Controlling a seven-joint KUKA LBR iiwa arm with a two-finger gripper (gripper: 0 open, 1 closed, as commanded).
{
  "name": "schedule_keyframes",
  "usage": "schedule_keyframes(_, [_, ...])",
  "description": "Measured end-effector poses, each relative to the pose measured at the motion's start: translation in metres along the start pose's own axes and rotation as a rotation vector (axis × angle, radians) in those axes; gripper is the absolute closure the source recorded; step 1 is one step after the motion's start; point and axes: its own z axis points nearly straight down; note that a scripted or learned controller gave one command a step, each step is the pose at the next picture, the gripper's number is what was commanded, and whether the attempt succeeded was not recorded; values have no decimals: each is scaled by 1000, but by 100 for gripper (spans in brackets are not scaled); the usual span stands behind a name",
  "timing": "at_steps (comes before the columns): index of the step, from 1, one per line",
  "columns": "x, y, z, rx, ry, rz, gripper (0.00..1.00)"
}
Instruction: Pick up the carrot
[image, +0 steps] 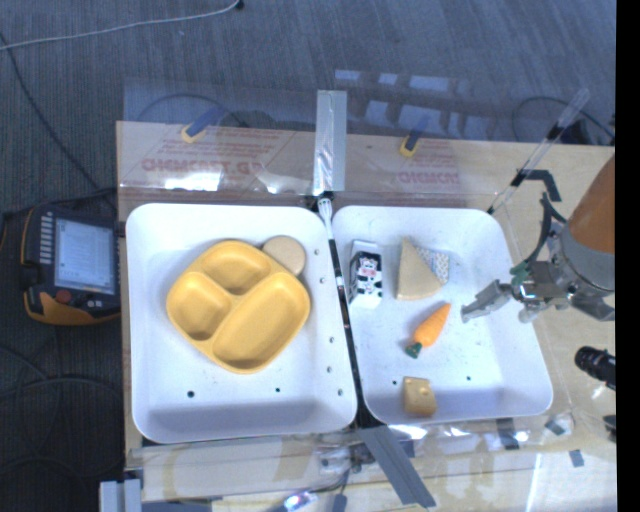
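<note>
The carrot (431, 327) is small and orange with a green stub at its lower left end. It lies at a slant near the middle of the right bin (520, 395). My gripper (497, 298) hangs over the right side of that bin, just right of the carrot and slightly above it in the view, apart from it. The grey arm with its orange band (603, 208) comes in from the right edge. Nothing shows in the gripper.
In the right bin a black-and-white carton (367, 274) lies at the upper left, a cheese wedge (419, 269) sits above the carrot, and a small yellow block (419, 396) rests near the front wall. The left bin (160, 400) holds a yellow divided plate (238, 303) and a beige disc (286, 255).
</note>
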Motion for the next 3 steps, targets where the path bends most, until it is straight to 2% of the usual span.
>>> schedule_keyframes(1, [56,39,115,1,1,-177,0])
schedule_keyframes(2, [57,39,107,2,3,-178,100])
schedule_keyframes(3, [75,58,-23,-2,-4,-205,100])
